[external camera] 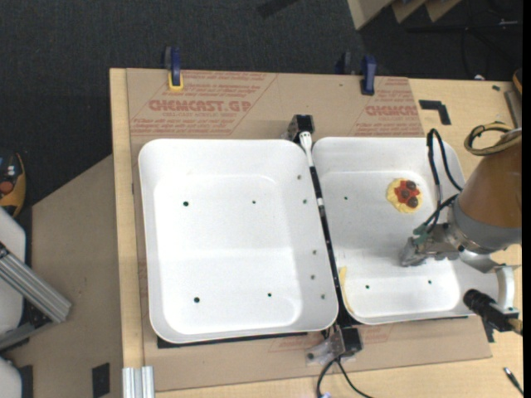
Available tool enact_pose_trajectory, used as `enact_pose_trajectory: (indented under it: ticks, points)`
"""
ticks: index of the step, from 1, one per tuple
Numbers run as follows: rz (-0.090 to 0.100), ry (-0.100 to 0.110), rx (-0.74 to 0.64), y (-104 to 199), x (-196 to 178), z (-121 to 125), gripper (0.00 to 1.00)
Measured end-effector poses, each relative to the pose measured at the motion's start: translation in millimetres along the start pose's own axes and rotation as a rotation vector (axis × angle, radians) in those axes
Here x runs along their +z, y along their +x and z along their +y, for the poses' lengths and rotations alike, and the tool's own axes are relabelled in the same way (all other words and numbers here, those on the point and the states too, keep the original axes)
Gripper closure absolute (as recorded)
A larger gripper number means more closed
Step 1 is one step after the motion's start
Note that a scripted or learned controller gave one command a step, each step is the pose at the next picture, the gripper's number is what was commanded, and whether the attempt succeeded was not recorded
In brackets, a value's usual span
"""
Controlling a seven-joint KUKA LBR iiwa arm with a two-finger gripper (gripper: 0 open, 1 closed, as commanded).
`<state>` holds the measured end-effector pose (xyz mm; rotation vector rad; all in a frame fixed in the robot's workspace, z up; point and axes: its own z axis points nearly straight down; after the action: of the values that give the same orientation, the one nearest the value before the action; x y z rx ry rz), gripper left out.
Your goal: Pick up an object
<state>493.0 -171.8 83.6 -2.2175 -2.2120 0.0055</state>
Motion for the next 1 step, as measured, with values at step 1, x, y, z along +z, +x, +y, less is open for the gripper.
enact_pose_trajectory:
  ticks: [1]
  points:
    - [-0.005, -0.011, -0.001, -1.2, -11.3, 5.1, 1.00]
